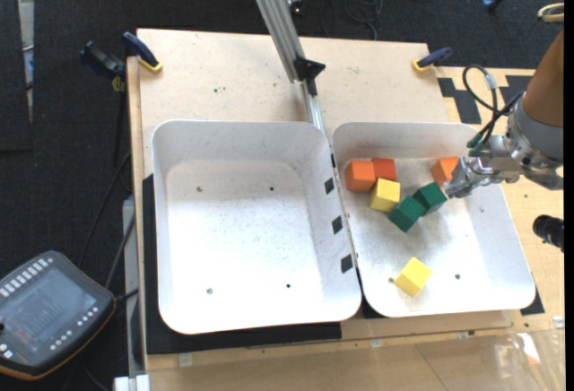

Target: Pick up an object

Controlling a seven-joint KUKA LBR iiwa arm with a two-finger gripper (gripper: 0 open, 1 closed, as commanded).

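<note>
We see a pale wooden worktop (242, 75) with two shallow white plastic bins on it, side by side. The left white bin (170, 165) has only small dark specks on its floor. The right white bin (502, 277) has little blocks in it. Near its top left sits an orange cube (361, 174) with a red-orange cube (385, 169) touching its right side. A small yellow cube (387, 194) sits just below them and touches them. Next to it, a bit lower and to the right, are two dark green cubes (418, 205) that lean on each other. Another yellow cube (413, 276) lies by itself, well apart, near the bottom edge of the bin. One more orange block (445, 169) sits up by the right side. The grey robot arm (538, 134) comes in from the right, and its metal jaws (463, 178) are down in the right bin, just beside that orange block and close to the top green cube. The jaws are small and blurry here, so we cannot tell how wide they are or if they have hold of anything. A grey hand controller with a screen (45, 313) lies on the dark floor at the bottom left.
</note>
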